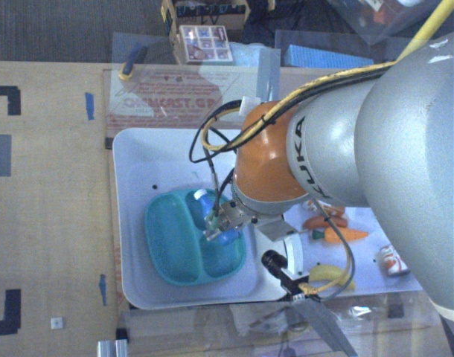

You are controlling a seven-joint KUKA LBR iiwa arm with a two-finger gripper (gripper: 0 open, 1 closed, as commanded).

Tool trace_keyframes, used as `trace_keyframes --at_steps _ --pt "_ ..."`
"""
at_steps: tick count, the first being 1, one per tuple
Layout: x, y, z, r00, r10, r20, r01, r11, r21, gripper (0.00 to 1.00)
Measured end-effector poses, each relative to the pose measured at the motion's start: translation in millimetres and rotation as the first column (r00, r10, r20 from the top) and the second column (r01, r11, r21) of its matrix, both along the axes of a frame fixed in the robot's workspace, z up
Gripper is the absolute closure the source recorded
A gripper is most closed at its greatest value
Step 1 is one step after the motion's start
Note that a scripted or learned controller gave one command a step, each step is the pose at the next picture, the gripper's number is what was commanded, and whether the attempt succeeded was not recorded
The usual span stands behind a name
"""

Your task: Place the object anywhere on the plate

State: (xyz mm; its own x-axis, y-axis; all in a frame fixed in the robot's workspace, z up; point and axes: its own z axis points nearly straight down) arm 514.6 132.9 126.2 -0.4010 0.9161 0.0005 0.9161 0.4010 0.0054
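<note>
A teal plate (175, 244) with a dividing ridge lies in the left white bin (134, 162), towards its front. My gripper (215, 225) hangs over the plate's right half, below the orange wrist band. A small blue object (227, 237) shows right under the gripper's tip, over the plate's right compartment. Whether it is held or resting on the plate I cannot tell. A paler blue bit (201, 196) shows at the plate's far edge beside the gripper. The arm hides the bin's right part.
In the right bin lie an orange carrot (342, 235), a yellow item (327, 273) and a small white and red item (390, 260). The big grey arm (391, 140) covers most of that bin. Boxes (205, 21) stand beyond the bench.
</note>
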Motion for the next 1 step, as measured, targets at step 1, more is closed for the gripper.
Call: trace_keyframes --at_steps 1 --pt "-0.7 -1.2 -1.6 1.000 -0.002 -0.003 0.002 1.000 -0.002 0.00"
